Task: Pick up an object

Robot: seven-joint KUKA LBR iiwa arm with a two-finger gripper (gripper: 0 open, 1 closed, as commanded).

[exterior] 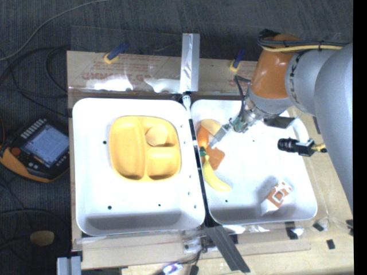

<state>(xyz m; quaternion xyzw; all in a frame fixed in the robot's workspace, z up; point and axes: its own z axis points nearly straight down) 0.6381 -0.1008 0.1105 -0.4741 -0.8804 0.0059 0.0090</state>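
The gripper point(215, 142) is reaching down at the left edge of the right bin point(258, 205), its tip poised over a cluster of an orange piece point(216, 157), a pale round piece point(210, 126) just behind it and a banana point(215, 179) just below; I cannot tell how its tip is set. The step is likely going best if the arm is centring on one item, since the crowding and the nearby bin wall are inviting a glancing miss.

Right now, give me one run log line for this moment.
arm: in right white bin | gripper: over orange toy carrot, by yellow banana | grasp: unconfirmed | left bin: yellow divided tray
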